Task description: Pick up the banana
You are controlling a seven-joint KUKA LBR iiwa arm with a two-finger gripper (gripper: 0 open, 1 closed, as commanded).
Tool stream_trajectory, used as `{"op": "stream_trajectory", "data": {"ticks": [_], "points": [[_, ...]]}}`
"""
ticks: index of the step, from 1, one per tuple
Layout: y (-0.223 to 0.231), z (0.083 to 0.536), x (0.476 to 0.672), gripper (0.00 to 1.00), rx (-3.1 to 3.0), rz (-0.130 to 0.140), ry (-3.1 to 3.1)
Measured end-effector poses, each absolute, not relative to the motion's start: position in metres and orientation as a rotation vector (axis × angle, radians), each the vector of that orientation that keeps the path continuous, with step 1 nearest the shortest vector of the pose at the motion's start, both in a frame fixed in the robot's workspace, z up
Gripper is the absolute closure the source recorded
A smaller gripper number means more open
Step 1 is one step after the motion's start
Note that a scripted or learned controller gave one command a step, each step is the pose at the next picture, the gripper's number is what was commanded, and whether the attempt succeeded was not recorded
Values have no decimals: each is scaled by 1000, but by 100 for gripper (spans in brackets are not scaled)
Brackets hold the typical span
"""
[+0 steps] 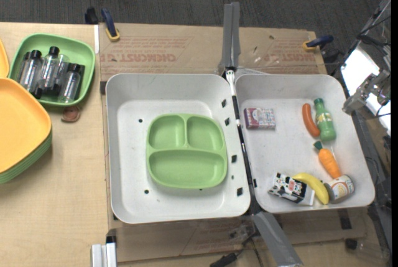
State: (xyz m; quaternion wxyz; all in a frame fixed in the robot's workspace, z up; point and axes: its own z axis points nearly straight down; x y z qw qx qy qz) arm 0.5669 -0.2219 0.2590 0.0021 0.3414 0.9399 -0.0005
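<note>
The yellow banana (314,187) lies near the front right corner of the right bin (283,147). Its left end touches a black-and-white carton (290,188). A small tin (341,187) sits just to its right, and an orange carrot (328,161) lies just behind it.
Further back in the right bin are a green bottle (324,120), a red sausage (309,120) and a pink box (259,117). The left bin (124,135) holds a green divided plate (186,151). On the bench at left stand a green tray of bottles (53,70) and stacked orange plates (22,129).
</note>
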Motion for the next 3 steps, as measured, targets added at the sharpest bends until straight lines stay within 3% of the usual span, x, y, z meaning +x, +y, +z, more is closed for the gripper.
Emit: {"op": "stream_trajectory", "data": {"ticks": [3], "points": [[-221, 268, 615, 100, 6, -1, 3135]]}}
